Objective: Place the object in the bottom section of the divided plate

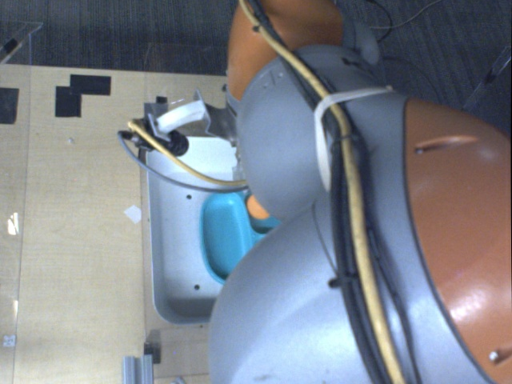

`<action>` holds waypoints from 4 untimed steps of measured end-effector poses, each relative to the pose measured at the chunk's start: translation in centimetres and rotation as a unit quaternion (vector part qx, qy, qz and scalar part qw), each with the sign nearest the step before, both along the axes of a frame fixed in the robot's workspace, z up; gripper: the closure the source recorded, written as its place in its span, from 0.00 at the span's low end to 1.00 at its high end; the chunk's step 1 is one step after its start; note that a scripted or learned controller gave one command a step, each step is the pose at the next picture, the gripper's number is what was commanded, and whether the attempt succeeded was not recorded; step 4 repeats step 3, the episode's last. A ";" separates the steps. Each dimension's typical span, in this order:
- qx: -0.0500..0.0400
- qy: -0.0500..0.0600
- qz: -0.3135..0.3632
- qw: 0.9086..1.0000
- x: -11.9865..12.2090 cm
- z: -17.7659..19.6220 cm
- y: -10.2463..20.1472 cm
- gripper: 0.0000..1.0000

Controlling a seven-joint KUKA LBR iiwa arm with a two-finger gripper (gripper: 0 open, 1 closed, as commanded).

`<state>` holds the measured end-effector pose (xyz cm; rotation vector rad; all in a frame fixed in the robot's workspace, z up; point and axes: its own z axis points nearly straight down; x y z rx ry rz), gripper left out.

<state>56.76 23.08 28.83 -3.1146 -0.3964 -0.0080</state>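
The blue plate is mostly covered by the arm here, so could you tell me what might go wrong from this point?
1. The arm blocks most of the blue plate, so which section receives the object cannot be checked.
2. The orange object shows as just a sliver at the arm's edge; whether it is held or resting is unclear, so a failed grasp could pass unseen.
3. The yellow cable loops low over the white bin and might snag.
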 end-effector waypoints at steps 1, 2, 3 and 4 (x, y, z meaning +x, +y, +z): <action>-0.002 0.001 0.057 0.998 -6.9 -2.6 0.4 1.00; -0.002 0.001 0.057 0.998 -6.9 -2.5 0.4 0.00; -0.002 0.000 0.059 0.998 -6.8 -1.5 0.5 1.00; -0.002 0.000 0.059 0.998 -6.8 -1.5 0.5 1.00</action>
